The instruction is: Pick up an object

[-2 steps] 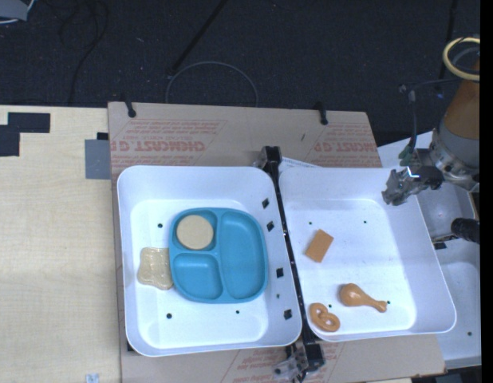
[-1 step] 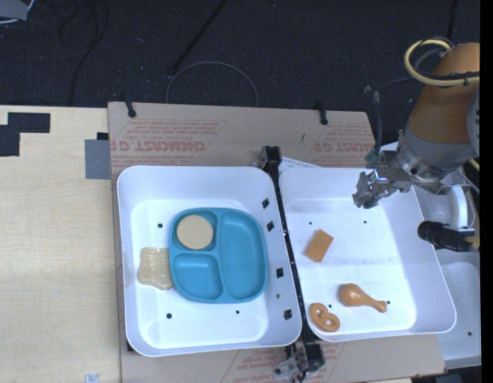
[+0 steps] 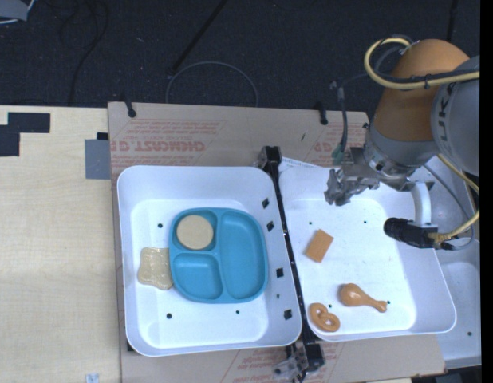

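Partly, the arm's bulk hides the tool [image 3: 341, 191] above the right bin [image 3: 406, 313].

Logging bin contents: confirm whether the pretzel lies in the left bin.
No: the pretzel lies in the right bin, near its front edge beside the drumstick.

Two bins are set side by side on the bench. In the left bin [image 3: 135, 214] a divided tray [image 3: 230, 262] is placed, with a round cracker [image 3: 194, 231] in its rear-left compartment and a biscuit [image 3: 155, 267] just beside its left edge. In the right bin [image 3: 406, 294] a block [image 3: 318, 246] is found centrally, a drumstick [image 3: 360, 297] nearer the front, and a pretzel [image 3: 324, 317] at the front-left corner.
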